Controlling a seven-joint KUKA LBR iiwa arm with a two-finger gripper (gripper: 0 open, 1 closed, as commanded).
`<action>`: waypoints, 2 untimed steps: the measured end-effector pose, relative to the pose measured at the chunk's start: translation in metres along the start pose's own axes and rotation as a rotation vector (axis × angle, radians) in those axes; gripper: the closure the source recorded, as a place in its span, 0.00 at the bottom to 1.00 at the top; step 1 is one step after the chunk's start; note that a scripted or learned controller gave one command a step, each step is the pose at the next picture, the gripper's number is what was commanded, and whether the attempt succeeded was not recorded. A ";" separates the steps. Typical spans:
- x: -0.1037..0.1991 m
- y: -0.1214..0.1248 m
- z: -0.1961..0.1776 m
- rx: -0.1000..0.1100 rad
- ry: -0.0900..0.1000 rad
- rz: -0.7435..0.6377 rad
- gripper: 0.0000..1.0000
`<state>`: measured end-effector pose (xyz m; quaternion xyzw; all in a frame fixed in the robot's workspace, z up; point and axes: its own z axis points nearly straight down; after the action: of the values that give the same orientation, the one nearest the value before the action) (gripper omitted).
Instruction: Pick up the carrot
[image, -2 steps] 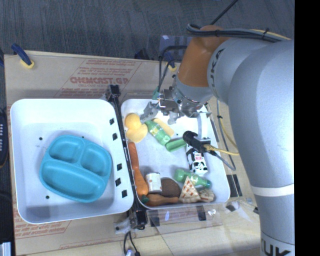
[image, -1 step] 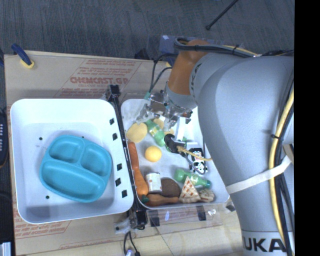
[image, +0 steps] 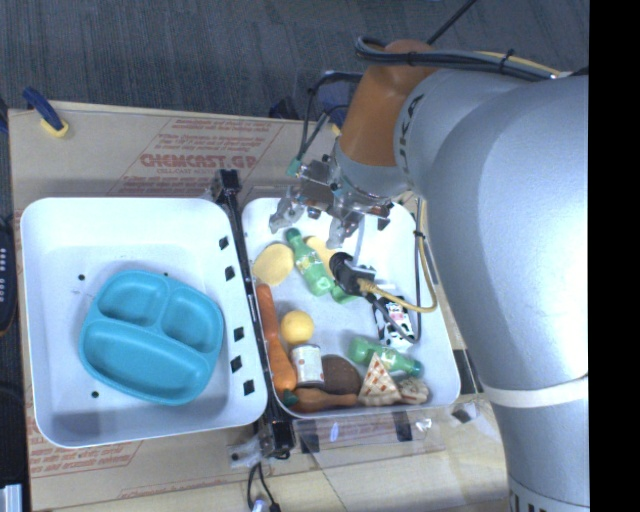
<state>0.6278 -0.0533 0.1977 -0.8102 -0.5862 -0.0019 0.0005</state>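
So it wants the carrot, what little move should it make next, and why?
Probably a short shift toward the left wall of the right bin. The gripper hangs over the green bottle at the bin's far end, while the carrot lies lengthwise along that wall, nearer the camera, beside the lemon.

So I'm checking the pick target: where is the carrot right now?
The carrot lies lengthwise along the left wall of the right bin, just left of the yellow lemon and the small can.

Dark grey carpet (image: 180, 50) lies beyond the counter (image: 150, 140); printed brown cardboard covers its top. A blue-and-yellow clamp (image: 45, 112) grips its far left corner.
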 end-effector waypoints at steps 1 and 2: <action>-0.063 -0.062 -0.025 0.012 -0.006 -0.214 0.00; -0.088 -0.078 0.107 0.010 -0.004 -0.180 0.00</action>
<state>0.5265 -0.1126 0.0905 -0.7542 -0.6566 0.0024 0.0034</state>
